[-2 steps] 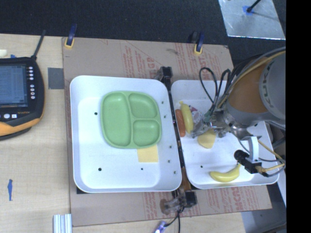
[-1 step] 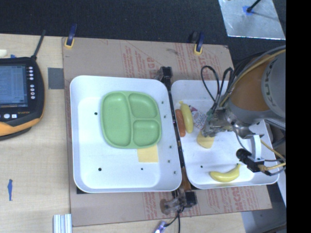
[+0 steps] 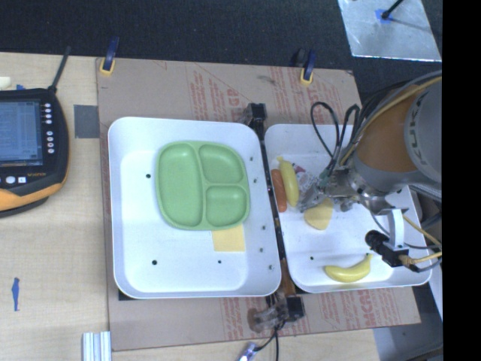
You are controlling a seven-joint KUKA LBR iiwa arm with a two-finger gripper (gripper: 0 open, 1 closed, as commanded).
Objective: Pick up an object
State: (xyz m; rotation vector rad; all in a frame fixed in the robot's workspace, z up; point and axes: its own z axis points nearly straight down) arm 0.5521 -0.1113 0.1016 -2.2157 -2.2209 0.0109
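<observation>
My gripper [image 3: 314, 196] reaches in from the right and hangs low over the right bin [image 3: 301, 273], its tips just above a pale yellow wedge [image 3: 319, 217]. To its left lie a yellow corn-like piece [image 3: 288, 183] and an orange carrot-like piece [image 3: 279, 190], close to the bin's left wall. A yellow banana [image 3: 347, 271] rests near the bin's front edge. In the left bin [image 3: 135, 269] sit a green divided plate [image 3: 202, 184] and a flat yellow square [image 3: 228, 239]. The arm's body hides the right bin's far right part.
A teach pendant [image 3: 26, 149] lies on the bench at the far left. Black cables [image 3: 331, 130] loop above the right bin's back edge. Clamps [image 3: 257, 113] join the bins at the back and at the front.
</observation>
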